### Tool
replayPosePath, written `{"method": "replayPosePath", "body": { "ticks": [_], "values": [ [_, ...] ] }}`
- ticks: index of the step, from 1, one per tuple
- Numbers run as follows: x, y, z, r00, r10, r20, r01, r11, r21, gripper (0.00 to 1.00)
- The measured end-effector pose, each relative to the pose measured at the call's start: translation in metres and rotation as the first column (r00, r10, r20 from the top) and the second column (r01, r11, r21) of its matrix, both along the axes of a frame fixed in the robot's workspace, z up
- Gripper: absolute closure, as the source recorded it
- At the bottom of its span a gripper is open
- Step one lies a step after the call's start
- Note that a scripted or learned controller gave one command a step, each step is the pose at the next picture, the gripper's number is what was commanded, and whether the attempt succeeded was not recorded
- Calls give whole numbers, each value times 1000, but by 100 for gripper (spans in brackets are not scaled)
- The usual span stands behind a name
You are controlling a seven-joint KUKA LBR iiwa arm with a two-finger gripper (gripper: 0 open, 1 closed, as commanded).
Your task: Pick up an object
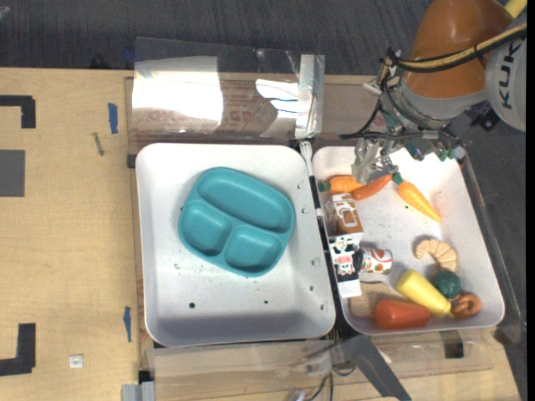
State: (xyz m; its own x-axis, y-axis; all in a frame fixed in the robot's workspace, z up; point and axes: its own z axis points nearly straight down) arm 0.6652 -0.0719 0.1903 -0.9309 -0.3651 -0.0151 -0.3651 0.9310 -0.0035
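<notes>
1. One gripper (368, 159) hangs over the right bin (481, 224); whether its fingers are parted or closed I cannot tell.
2. Two carrots: one carrot (370, 187) just below the fingertips, perhaps touching, another carrot (415, 200) just right.
3. One brown packet (346, 216) below; one red pepper (401, 312) and yellow piece (422, 291) far below.
4. One teal divided tray (236, 220) lies in the left bin (159, 249), well left.
5. Wooden bench (58, 241); dark floor (209, 7) beyond.

Toys (399, 284) crowd right bin (481, 224) (centre bare)
</notes>
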Motion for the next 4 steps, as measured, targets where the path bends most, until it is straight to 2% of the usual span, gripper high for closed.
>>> {"method": "replayPosePath", "body": {
  "ticks": [1,3,4],
  "values": [
    [5,19,43,1000,-22,-1,22,1000,0,100],
    [8,20,64,1000,-25,16,25,1000,5,100],
    [4,17,81,993,120,-4,-120,993,-2,100]
  ]
}}
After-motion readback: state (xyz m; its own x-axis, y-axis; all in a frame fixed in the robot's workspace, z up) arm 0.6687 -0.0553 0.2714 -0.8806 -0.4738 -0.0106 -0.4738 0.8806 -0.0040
